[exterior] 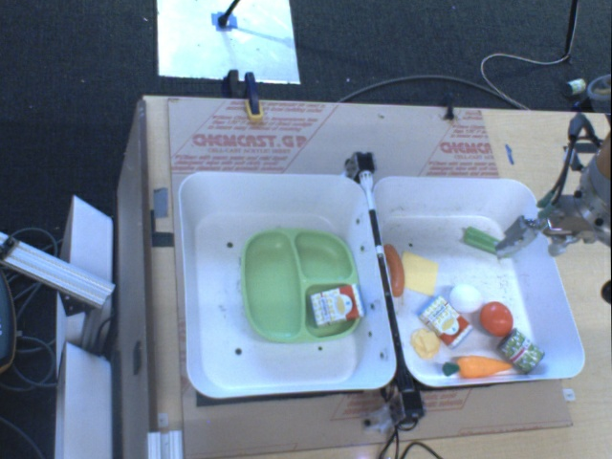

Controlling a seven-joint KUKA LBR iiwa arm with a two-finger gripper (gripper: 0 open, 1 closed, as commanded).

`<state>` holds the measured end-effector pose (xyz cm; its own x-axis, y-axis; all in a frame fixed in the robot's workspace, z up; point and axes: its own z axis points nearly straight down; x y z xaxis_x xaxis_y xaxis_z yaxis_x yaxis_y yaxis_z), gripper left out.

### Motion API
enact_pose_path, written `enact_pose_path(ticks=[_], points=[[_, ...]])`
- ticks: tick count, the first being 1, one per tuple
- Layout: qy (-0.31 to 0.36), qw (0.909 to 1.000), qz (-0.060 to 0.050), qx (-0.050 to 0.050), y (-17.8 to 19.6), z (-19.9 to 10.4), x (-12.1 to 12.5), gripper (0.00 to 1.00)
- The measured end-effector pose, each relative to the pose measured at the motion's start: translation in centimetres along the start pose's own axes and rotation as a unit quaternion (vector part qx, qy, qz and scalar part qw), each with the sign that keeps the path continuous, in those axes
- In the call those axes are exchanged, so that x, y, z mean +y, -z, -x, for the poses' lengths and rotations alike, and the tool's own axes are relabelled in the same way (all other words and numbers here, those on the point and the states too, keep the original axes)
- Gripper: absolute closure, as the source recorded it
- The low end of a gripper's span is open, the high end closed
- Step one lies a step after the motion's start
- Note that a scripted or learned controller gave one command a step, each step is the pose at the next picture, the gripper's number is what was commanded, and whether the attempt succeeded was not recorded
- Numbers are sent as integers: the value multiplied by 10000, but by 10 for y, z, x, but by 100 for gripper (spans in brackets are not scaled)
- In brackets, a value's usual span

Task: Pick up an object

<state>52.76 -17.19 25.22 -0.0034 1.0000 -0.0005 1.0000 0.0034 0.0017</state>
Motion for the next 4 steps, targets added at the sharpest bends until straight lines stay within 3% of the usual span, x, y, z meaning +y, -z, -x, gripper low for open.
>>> enact_pose_path(ticks=[1, 2, 3, 4], points=[[-13, 10000, -13, 3, -147, 34, -10, 0], [-13, 10000, -4, 1, -168, 34, -42, 0], [-9, 10000, 17, -5, -157, 35, -40, 100], [4, 10000, 12, 5, -50, -62, -40, 100]])
